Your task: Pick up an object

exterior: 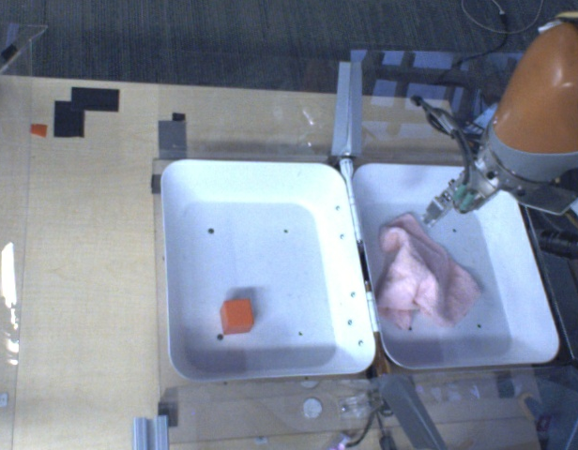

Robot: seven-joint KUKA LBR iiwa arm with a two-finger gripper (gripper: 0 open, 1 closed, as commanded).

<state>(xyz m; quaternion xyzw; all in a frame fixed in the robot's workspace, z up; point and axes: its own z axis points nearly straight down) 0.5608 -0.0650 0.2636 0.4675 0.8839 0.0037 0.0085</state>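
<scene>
Risk no. 1 is a shallow pinch on fabric: the tool [437,210] sits at the upper edge of the pink cloth [422,277] in the right bin [528,279], tip at or just above the top fold, and whether it touches cannot be told from this angle. Tool state: cannot tell; tip is too small and partly masked by the wrist hardware, so no hold on anything can be confirmed. The cloth lies crumpled, approx. centre of the right bin, clear of all four walls. Being soft and bunched, it will prob. deform under contact; a grab at one thin edge fold may slip out on lift, or raise one corner while the rest drags across the bin floor. Risk no. 2: approach is off-centre w.r.t. the cloth bulk, so a straight descent may close on bare bin floor beside the fold and come away with nothing. Risk no. 3: the tool is not far from the divider between the bins; a sideways correction toward the left could bring it near that wall. Alt. candidate: orange block [237,316], lower left part of the left bin [186,251], well apart from the tool, rigid, small, resting flat; reaching it requires crossing the divider. Markings: no brand, label or legible text on bins, cloth, block or arm. The worktop [83,279] carries black patches [81,111] and a small orange square [38,130] at upper left, none lettered.
</scene>
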